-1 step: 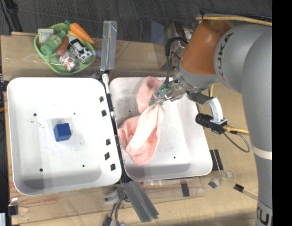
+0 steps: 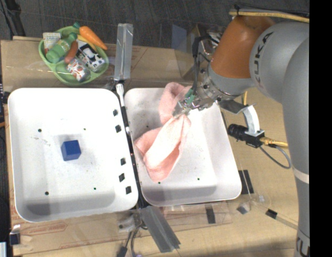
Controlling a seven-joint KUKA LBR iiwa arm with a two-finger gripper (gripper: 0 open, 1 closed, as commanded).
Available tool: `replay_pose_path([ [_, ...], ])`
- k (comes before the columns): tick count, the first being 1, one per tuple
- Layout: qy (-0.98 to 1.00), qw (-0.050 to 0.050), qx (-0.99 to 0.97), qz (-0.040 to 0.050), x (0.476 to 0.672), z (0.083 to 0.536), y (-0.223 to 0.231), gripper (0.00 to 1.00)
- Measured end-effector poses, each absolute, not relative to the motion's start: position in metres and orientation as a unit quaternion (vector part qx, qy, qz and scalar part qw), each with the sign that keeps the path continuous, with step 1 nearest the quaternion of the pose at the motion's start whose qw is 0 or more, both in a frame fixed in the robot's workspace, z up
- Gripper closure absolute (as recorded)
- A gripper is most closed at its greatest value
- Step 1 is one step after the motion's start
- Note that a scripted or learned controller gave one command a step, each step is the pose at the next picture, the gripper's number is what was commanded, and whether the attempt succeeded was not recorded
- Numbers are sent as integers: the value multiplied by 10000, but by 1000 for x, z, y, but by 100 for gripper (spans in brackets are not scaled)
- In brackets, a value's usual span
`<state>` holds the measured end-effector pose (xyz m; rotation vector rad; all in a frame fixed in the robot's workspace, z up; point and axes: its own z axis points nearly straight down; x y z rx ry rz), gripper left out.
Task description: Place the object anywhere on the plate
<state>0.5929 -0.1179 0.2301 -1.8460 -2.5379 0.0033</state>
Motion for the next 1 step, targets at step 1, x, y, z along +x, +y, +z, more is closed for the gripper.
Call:
replay_pose_path([
  [1,-9103,6,-4139,9,611,234,-68,100],
])
